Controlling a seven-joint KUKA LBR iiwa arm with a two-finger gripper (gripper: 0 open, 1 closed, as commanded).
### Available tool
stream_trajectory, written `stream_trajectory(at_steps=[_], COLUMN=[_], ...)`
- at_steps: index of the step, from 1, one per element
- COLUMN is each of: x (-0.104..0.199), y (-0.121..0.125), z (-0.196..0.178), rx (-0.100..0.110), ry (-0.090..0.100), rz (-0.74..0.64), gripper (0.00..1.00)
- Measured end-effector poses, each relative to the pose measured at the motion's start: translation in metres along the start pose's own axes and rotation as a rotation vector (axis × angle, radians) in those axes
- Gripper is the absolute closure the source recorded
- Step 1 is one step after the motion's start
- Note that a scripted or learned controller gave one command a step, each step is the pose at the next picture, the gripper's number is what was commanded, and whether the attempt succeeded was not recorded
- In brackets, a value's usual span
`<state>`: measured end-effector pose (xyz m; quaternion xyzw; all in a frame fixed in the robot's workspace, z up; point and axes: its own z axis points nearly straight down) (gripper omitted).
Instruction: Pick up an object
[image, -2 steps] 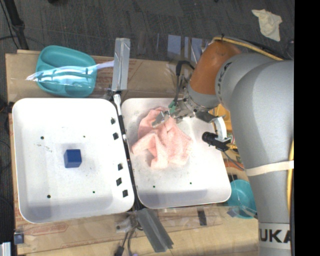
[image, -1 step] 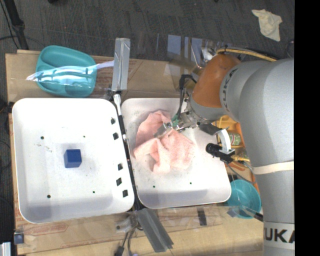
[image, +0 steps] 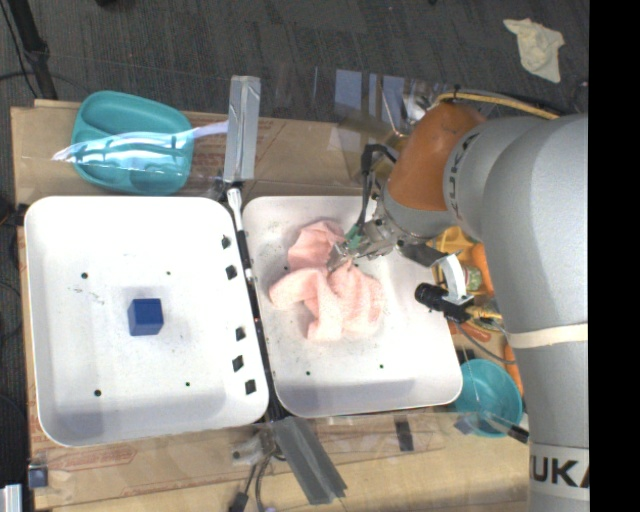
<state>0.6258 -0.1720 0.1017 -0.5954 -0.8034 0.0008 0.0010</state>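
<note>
- Cloth first: a crumpled pale pink fabric cloth (image: 328, 283) lies bunched near the middle of the right-hand shallow white plastic bin (image: 300, 395), leaning toward that bin's 11 o'clock corner.
- At the cloth's 2 o'clock edge sits the two-finger metal gripper (image: 350, 248), low over the folds and seemingly touching them; my guess is that the program aims at the highest ridge, where loose fabric is easiest to pinch.
- Whether its tips are spread or pressed together I cannot tell, since they blend into the pink folds and the wrist crowds them from 3 o'clock.
- The grey arm with its orange band (image: 440, 160) enters from 3 o'clock and covers that bin's right rim.
- A small blue solid cube (image: 146, 316) rests alone in the left-hand white bin (image: 60, 420), slightly toward 9 o'clock of its centre, well apart from the gripper.
- A teal plastic scoop-shaped container (image: 130, 140) lies beyond the left bin at 12 o'clock, off the working area.
- Clutter of cables and small parts at the right bin's 3 o'clock side is too tangled to identify.
</note>
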Motion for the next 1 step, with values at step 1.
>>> stream_trajectory(at_steps=[1], x=[0.0306], y=[0.0423], z=[-0.1147], rx=[-0.004], ry=[-0.002], rz=[0.039], gripper=[1.00])
